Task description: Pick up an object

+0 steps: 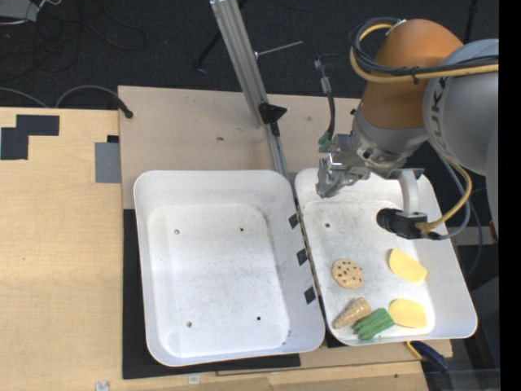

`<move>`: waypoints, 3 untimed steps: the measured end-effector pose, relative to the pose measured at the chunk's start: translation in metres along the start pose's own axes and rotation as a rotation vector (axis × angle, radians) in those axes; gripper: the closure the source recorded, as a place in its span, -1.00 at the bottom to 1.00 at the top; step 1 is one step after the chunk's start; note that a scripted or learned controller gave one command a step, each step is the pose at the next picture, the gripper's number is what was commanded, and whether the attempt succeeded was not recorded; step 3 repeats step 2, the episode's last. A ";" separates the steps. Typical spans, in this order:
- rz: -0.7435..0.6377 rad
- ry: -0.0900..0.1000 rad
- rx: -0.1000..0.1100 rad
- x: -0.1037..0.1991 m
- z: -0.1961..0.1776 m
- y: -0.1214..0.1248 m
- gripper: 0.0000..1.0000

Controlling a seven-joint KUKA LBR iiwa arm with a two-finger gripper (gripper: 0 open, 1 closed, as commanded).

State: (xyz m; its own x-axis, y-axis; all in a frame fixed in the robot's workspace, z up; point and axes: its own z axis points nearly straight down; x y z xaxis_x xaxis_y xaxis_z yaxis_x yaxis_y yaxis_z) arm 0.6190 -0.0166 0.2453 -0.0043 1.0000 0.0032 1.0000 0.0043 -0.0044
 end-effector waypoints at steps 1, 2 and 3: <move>0.000 0.000 0.001 0.055 -0.004 -0.014 1.00; 0.000 -0.002 0.003 0.107 0.014 -0.032 1.00; 0.000 -0.002 0.003 0.107 0.014 -0.032 1.00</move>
